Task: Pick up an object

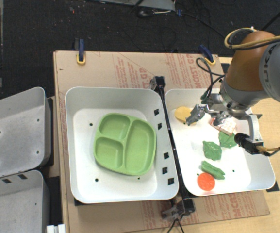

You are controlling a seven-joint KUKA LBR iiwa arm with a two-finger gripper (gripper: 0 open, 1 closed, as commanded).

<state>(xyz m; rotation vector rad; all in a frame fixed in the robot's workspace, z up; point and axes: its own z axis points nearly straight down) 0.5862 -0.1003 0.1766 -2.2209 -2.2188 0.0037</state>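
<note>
Pick-up attempt, status: not done. Nothing is lifted yet as far as I can see.

My gripper (pixel 212 115) hangs over the upper part of the right bin (pixel 261 178), reaching in from the right. I cannot tell its state: the wrist hardware hides the tips, and I see nothing between them, so I log no grasp.

Contents of the right bin, all lying on the floor of the bin:
- yellow piece (pixel 182 113), near the upper left corner, just beside the dark part of my tool that points left. Touching or apart: cannot tell.
- red-and-white item (pixel 225 125), directly under my wrist, partly covered.
- small green lump (pixel 227 140), just below that.
- second green lump (pixel 212 150), nearer the middle.
- long green piece (pixel 212 169), lower down, with an orange ball (pixel 206 181) touching or just beside its lower end.

The left bin (pixel 76 144) holds a green divided tray (pixel 125 143), well apart from my tool.

Judgement: I am at the approach or descent stage. The likeliest targets are the yellow piece or the red-and-white item, since those lie nearest the tool. Left to do: settle on one, close on it, raise it clear of the bin, and confirm it comes up with me.
</note>
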